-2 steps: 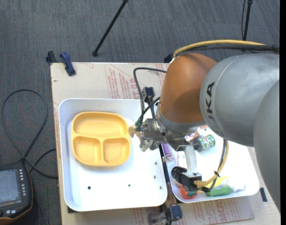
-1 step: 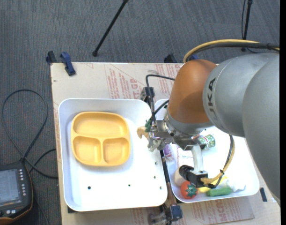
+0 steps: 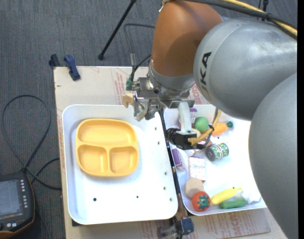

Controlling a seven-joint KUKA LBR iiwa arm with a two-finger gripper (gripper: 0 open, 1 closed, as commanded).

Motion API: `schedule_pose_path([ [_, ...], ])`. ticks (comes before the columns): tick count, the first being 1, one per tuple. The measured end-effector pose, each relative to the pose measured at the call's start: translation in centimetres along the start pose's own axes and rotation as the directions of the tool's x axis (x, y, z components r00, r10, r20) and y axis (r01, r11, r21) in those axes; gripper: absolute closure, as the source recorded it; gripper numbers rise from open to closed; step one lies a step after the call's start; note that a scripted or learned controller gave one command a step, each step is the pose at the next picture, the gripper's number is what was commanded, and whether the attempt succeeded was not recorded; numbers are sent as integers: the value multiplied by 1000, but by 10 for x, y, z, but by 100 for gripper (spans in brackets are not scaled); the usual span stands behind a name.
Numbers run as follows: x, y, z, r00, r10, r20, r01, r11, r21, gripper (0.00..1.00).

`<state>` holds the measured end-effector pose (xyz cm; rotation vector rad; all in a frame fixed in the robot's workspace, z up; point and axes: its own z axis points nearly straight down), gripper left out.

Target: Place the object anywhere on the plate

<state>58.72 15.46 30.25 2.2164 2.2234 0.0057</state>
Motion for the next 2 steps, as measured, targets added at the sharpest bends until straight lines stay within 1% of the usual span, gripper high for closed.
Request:
schedule_pose_path([
  [2,1,1,-18,1000,-7,1,7,1000,-6,100],
])
